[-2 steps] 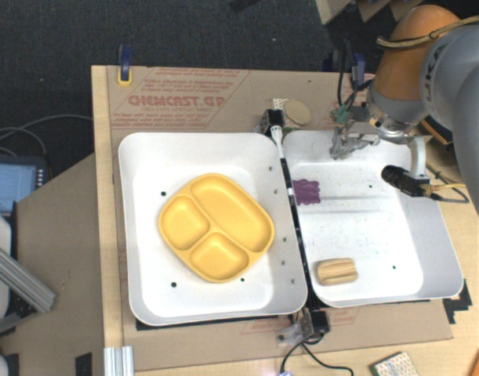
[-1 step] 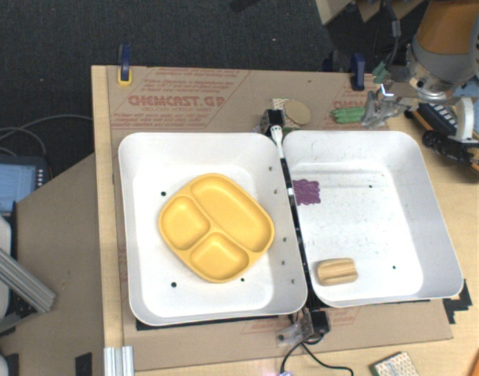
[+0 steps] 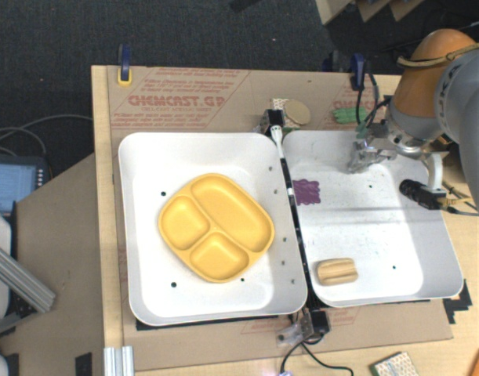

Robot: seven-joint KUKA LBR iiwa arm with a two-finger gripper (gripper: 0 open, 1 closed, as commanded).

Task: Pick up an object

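Observation:
A yellow three-compartment plate (image 3: 215, 225) lies in the middle of the left bin (image 3: 141, 163). In the right bin (image 3: 427, 276), a small flat purple piece (image 3: 306, 191) sits close to the left wall. A tan bread-roll shape (image 3: 335, 271) lies near the front. My gripper (image 3: 363, 160) hangs over the far part of the right bin, to the right of and beyond the purple piece, with nothing seen in it.
The grey arm with its orange band (image 3: 431, 69) comes in from the upper right over the right bin's far corner. A small round tan item (image 3: 298, 114) and a green item (image 3: 347, 116) rest on the bench board behind the bins.

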